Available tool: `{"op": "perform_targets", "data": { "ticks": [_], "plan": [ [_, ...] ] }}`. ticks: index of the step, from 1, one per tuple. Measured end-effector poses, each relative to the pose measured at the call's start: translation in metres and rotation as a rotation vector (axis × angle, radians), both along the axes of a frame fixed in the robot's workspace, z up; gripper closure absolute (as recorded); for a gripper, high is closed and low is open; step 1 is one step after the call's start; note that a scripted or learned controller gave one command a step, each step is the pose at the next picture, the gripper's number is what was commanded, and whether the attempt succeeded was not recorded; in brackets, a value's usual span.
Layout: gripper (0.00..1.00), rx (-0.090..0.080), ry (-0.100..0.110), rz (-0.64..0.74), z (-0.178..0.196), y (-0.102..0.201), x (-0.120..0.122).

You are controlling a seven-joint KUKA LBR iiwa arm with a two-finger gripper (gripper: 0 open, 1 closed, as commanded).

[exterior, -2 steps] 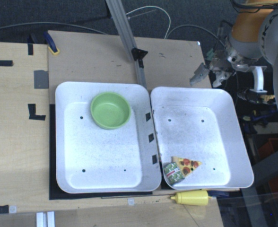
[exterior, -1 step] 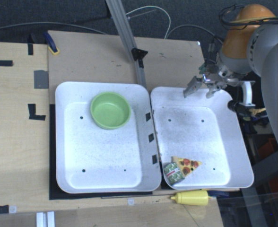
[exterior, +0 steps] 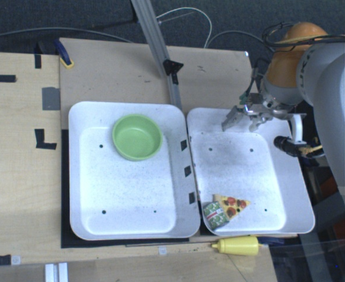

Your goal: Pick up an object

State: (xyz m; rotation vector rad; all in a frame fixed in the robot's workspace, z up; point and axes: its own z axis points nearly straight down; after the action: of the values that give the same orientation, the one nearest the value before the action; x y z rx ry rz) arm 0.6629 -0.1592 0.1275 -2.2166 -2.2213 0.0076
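Sitting in the left bin [exterior: 84, 175] is a green bowl [exterior: 137, 137], the right bin [exterior: 278, 181] holds a pizza slice [exterior: 225, 207], and the gripper [exterior: 243, 117] hangs open, holding nothing.

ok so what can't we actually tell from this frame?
- Gripper, camera view: small and blurred over the right bin's far edge; open or shut unreadable.
- Pizza slice toy and the green-patterned item beside it: too small to tell whether they touch or overlap.
- Yellow bottle: lies outside the bin's near rim; label unreadable.
- Green bowl, left bin: contents not discernible at this resolution.
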Motion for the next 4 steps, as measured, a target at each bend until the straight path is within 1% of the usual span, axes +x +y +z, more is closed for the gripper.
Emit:
{"op": "perform_targets", "data": {
  "ticks": [1,2,3,4],
  "plan": [
    [1.0,0.0,-0.004,0.002,0.013,0.001,0.001],
    [1.0,0.0,-0.011,-0.001,0.077,-0.003,0.002],
    [1.0,0.0,-0.011,0.0,0.129,0.002,0.012],
    [1.0,0.001,-0.008,0.0,0.153,0.003,0.013]
  ]
}}
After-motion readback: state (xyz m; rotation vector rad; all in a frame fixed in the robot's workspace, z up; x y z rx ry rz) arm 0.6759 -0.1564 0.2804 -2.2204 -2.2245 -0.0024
